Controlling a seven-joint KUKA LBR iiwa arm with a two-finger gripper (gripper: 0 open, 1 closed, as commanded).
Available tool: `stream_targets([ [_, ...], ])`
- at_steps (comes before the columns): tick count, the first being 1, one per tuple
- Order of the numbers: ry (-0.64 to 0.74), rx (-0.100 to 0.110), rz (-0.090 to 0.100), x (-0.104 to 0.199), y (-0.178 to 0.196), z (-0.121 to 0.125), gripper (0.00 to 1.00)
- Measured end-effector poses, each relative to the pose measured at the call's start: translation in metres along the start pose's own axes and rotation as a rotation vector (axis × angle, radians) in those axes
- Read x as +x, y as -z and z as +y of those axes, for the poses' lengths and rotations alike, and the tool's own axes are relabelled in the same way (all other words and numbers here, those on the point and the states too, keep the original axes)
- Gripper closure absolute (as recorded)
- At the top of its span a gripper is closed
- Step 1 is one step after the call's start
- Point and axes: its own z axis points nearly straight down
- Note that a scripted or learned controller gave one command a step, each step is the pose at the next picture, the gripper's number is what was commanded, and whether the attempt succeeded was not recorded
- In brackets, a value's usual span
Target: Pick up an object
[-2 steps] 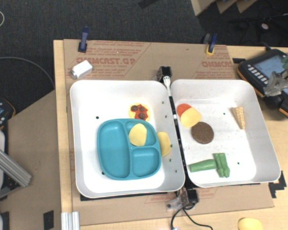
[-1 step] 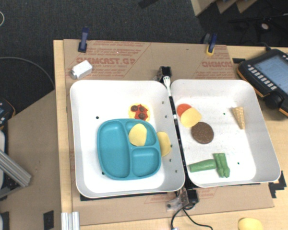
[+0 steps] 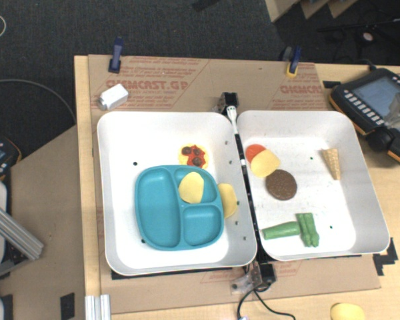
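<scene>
Green toy vegetable (image 3: 299, 229), lying near the front of the right bin (image 3: 360, 179) below a brown disc (image 3: 281, 185), looks like light, stiff, possibly slick plastic, best pinched across its narrow stalk; the gripper's state I cannot tell.

Left bin (image 3: 113, 179): blue tray (image 3: 161, 219), yellow piece (image 3: 191, 188) on it; right bin (image 3: 360, 179): brown disc (image 3: 281, 185).

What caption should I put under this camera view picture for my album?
Two white bins: the left bin holds a blue divided tray with yellow toy food; the right bin holds a brown cookie.
</scene>
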Motion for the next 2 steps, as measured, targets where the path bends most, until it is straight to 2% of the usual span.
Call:
stream_targets([
  [1, 0.003, -0.003, -0.001, 0.001, -0.036, 0.037, 1.0],
  [2, 0.001, -0.014, -0.006, -0.001, 0.002, 0.041, 1.0],
])
